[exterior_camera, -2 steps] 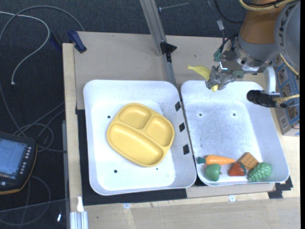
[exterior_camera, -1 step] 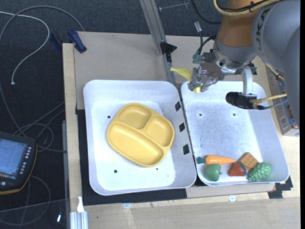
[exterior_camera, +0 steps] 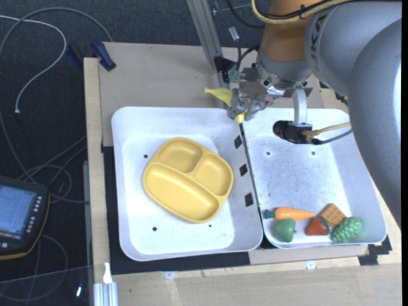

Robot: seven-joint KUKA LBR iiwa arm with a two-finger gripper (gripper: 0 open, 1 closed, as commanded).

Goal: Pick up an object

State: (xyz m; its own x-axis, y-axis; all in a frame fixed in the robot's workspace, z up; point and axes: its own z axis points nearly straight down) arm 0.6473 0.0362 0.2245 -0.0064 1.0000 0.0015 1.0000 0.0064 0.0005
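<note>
End effector (exterior_camera: 245, 104) sat at the far edge of the bench, over the seam between the two bins. A small yellow banana-shaped plastic toy (exterior_camera: 220, 95) lay just beside it toward the left bin's far rim, long axis roughly along that rim. Grasped or free: could not tell. Other toys sat in the right bin's near corner, well apart.
</note>
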